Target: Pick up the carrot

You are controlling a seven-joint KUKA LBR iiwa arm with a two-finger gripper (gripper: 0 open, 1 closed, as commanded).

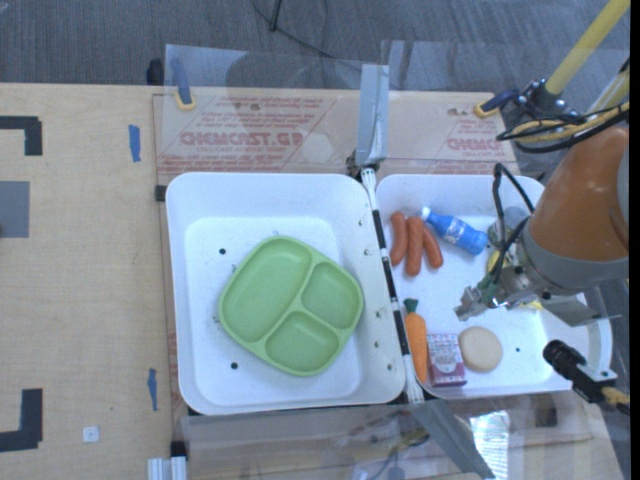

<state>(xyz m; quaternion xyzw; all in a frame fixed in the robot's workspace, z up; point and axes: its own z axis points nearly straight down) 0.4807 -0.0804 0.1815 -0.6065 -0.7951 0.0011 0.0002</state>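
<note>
Carrot [415, 343] lies in the right bin [530, 186], hard against the bin's left wall, near the front corner. Green top points away from the front edge, orange tip toward it. Long axis runs roughly parallel to the wall.

Just beside the carrot on its right: a small red-and-white packet [446, 358], apparently touching or nearly so. Beyond that, a round tan biscuit-like piece [481, 349]. Farther back in the same bin: a bunch of sausages [414, 243] and a blue bottle [453, 231] lying on its side.

Left bin [190, 208] holds a green divided plate [291, 305], sitting at an angle. Not relevant to the grasp.

Pincer [478, 303] sits over the right bin, above and behind the biscuit, apart from the carrot. Nothing is between its tips. Whether it is open or closed: cannot tell, the tip region is small and dark against the wrist.

Judgement: approach phase, no grasp made yet. The carrot's placement is awkward. Wall on one side, packet on the other, so little room for a tip on either flank. Closing across the short axis looks the sensible option, probably nearer the green end where the packet does not crowd it. Risk: a tip lands on the wall rim or nudges the packet.
</note>
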